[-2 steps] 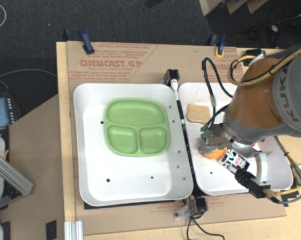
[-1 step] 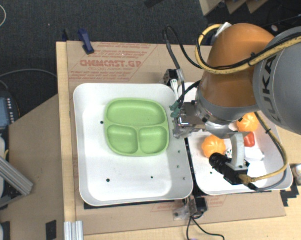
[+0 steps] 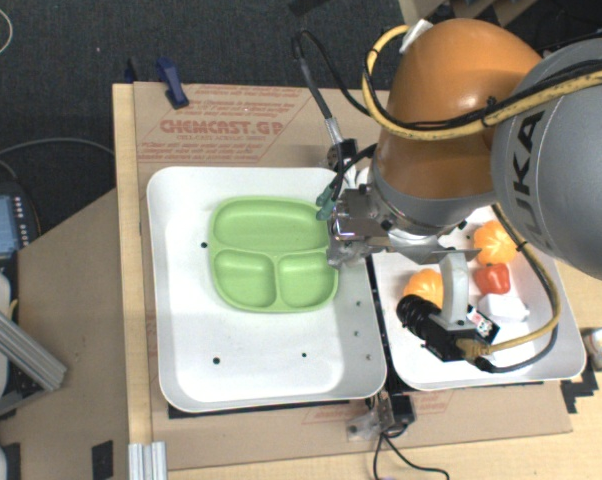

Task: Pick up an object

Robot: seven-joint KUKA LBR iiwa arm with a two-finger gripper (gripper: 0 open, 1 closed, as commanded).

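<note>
green plate (image 3: pixel 271 253): flat in left bin (image 3: pixel 186 308).
gripper (image 3: pixel 339 232): at green plate's right edge; open or clenched, cannot tell.
orange fruit (image 3: pixel 424 286), red piece (image 3: pixel 493 278): right of green plate, in right bin (image 3: pixel 556 360).

- I see the green divided plate (image 3: pixel 271 253) as smooth plastic with a soft sheen.
- The left white bin (image 3: pixel 186 308) looks like glossy plastic to me.
- The brown board (image 3: pixel 221 118) beneath reads as matt cardboard.
</note>
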